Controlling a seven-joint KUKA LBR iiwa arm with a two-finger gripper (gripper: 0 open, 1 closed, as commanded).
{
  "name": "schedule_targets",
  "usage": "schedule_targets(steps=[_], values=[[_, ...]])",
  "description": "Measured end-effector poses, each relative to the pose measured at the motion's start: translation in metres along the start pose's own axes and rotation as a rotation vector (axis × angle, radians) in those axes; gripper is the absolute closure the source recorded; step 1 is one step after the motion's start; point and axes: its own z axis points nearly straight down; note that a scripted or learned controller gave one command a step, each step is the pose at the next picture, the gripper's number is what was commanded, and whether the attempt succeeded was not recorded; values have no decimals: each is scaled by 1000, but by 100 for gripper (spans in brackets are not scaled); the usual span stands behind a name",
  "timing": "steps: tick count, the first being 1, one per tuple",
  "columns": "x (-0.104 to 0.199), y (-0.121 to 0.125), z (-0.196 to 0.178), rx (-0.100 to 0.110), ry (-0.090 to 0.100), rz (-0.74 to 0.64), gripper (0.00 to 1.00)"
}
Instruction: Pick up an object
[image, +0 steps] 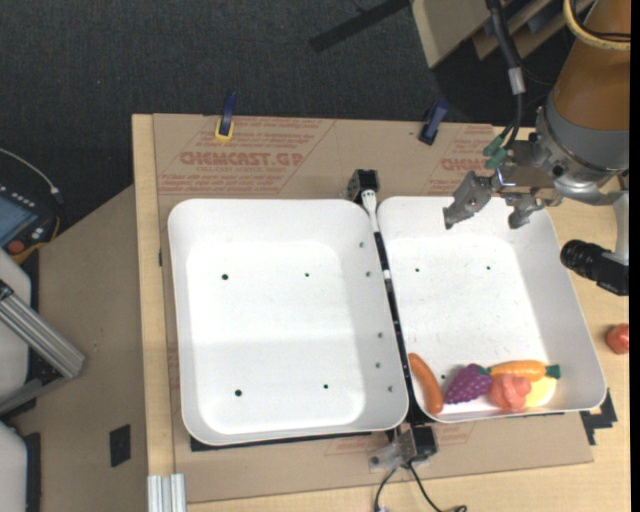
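Here the gripper (491, 204) hangs over the far edge of the right bin (470, 290), its two fingers spread and nothing between them. The toys all lie in that bin's near corner, well apart from it: a sausage (425, 384) leftmost, then grapes (468, 383), then a carrot (523, 370) lying over a pink piece (508, 392) and something yellow (541, 393). The sausage's long axis runs far-left to near-right; the carrot lies left to right. The left bin (275, 320) holds no toys. Judging by this, the next move must carry the gripper toward the near side, almost straight along the bin.
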Motion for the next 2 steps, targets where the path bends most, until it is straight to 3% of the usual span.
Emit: schedule_targets(steps=[1,2], values=[[-51,-49,174,38,-1,15,0],[-48,-44,165,19,-2,9,0]])
